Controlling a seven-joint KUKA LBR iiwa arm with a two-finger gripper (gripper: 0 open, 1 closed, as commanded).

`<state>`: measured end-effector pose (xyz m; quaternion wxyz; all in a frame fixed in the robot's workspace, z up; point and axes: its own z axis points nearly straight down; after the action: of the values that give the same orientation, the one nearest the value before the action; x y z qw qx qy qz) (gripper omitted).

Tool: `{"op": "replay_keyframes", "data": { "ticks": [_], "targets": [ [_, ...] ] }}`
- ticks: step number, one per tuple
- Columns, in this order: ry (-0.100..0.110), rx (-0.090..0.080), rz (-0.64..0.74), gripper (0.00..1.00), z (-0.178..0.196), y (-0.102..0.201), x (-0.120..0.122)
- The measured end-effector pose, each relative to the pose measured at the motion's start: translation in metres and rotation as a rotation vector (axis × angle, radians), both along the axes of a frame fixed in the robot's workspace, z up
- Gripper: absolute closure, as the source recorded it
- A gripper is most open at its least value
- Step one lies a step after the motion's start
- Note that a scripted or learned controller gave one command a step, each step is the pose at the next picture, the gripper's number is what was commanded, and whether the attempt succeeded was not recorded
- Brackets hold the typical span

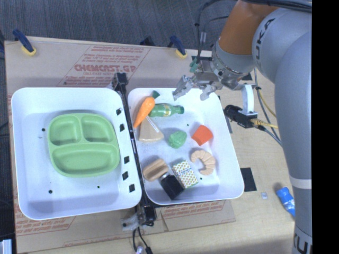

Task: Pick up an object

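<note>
the gripper [194,90] hangs over the right bin's [229,142] far edge, jaws spread wide and holding nothing; the green bottle [166,110] lies just below, beside the carrot [143,111].

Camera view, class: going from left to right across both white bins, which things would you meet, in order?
Green divided plastic plate → orange toy carrot → green toy bottle → small green rounded lump → orange-red block.
</note>
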<state>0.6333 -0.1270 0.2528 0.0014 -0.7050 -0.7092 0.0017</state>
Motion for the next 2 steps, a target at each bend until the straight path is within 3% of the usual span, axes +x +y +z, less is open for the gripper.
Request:
{"op": "replay_keyframes", "data": {
  "ticks": [1, 2],
  "targets": [
    [0.006, 0.002, -0.091, 0.0, -0.126, 0.031, 0.021],
    [-0.02, -0.002, -0.137, 0.0, -0.141, 0.003, 0.029]
  ]
}}
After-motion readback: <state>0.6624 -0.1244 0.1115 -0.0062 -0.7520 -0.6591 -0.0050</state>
